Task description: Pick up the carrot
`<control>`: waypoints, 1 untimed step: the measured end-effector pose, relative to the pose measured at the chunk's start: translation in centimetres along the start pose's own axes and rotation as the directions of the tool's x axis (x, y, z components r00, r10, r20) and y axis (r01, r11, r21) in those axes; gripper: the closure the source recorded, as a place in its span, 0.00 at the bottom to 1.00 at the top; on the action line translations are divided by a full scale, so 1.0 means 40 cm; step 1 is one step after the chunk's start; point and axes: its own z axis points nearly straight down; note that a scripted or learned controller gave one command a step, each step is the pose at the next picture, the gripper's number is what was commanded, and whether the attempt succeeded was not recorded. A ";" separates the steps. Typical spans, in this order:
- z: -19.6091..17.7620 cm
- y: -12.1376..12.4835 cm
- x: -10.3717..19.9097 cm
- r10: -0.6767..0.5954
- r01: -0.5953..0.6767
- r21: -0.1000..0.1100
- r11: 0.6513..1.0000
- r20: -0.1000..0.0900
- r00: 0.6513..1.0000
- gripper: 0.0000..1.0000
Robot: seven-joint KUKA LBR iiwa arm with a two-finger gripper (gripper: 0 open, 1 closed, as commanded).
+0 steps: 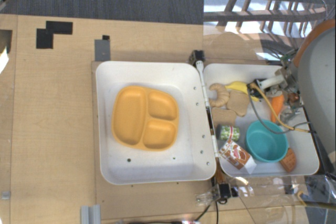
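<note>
- Grey carpet at top, pale wooden table [52,128] below, seen from above at a slant.
- Two shallow white bins side by side on the table: left bin [110,165], right bin [310,165].
- In the left bin, a yellow-orange divided plate [145,117] with three compartments, lying near the middle.
- In the right bin, a teal bowl [266,141] toward the front.
- Just left of the bowl, a small green-and-white can [228,132] and a red-and-white packet [235,154].
- Toward the back, a tan croissant-shaped piece [221,95], a yellow banana [236,86] and a beige flat piece [240,106].
- Orange carrot [276,104] at the right bin's back right, just beyond the bowl, partly covered by cables.
- Grey arm [320,76] reaching in from the right, gripper [287,93] down beside the carrot; width of its opening not clear, grip on the carrot not visible.
- Brown-orange item [289,159] at the front right corner.
</note>
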 end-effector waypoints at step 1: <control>-0.038 -0.020 0.023 -0.025 0.025 0.009 1.000 -0.013 1.000 1.00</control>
